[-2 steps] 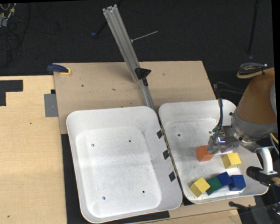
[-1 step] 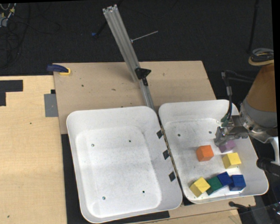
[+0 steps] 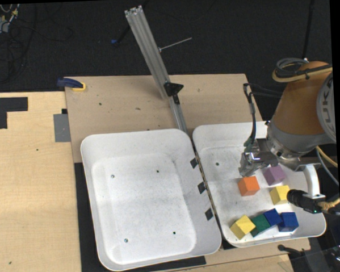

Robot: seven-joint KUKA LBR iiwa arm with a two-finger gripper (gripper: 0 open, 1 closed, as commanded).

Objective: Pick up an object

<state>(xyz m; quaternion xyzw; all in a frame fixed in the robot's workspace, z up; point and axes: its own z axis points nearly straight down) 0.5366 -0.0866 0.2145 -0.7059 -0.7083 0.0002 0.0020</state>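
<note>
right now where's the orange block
The orange block lies in the right-hand bin, near its middle, just below the gripper and left of the purple block.

Free room and obstacles, both bins

We note the left bin (image 3: 103, 159) has a bare floor, open to approach from above; the right bin (image 3: 216, 141) is bare along its far and left parts. Its near right part is crowded: orange cube (image 3: 249, 186) and purple cube (image 3: 274, 174) just beside the hand (image 3: 250, 163), yellow cube (image 3: 279, 194) near them, and along the near wall a tight row of yellow block (image 3: 242, 226), green block (image 3: 260, 224) and blue blocks (image 3: 281, 219). A slanted metal rail (image 3: 152, 55) crosses the worktop (image 3: 123, 106) behind the bins' seam.
</note>
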